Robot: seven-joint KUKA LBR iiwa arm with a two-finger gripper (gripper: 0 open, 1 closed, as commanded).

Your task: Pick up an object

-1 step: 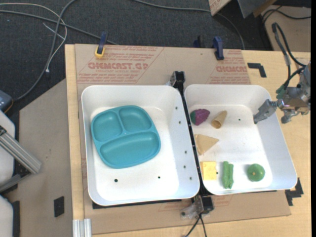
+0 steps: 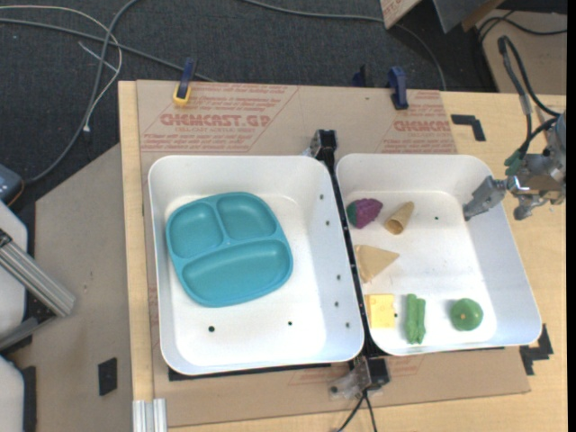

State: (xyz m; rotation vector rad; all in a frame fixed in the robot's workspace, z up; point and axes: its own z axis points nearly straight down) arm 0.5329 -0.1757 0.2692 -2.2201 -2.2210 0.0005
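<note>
The claw [image 2: 498, 198] hangs released, holding nothing, above the right bin [image 2: 504, 268]. The green ball [image 2: 466, 314] looks light, rigid, slippery; grip across its middle.

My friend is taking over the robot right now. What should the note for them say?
Hand: at the right bin's right rim, holding nothing I can see.
Right bin: purple toy, cone, tan wedge, yellow block, green stick, green round toy.
Left bin: blue divided plate.
Done: nothing picked up yet.
Left: choose a toy, grab it, lift it.
</note>
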